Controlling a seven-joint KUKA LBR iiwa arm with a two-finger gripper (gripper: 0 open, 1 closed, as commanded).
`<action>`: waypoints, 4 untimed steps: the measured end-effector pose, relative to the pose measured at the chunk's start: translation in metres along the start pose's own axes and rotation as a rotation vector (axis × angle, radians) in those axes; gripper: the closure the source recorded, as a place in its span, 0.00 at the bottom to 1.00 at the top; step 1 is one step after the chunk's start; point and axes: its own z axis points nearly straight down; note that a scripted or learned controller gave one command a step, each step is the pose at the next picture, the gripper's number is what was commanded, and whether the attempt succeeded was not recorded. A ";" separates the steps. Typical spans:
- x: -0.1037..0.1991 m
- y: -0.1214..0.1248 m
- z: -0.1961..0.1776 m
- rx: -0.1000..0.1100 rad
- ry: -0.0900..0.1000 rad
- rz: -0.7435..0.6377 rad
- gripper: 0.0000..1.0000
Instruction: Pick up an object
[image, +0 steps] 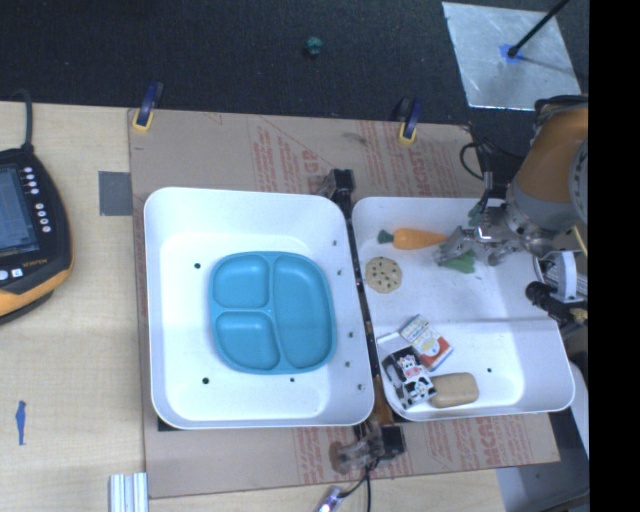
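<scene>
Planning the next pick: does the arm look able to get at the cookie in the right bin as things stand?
Probably yes. The cookie lies flat on bare bin floor, apart from the carrot and the packets, with nothing on top; the gripper is already low over the same right bin.

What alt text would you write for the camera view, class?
A grey robot arm's claw reaches into the right bin near a toy carrot and a cookie; the left bin holds a blue divided plate.
</scene>
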 end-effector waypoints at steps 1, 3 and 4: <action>-0.006 0.021 0.000 0.000 0.001 -0.004 0.00; 0.018 0.020 0.000 0.004 0.002 -0.003 0.00; 0.026 0.020 0.000 0.006 0.003 -0.003 0.00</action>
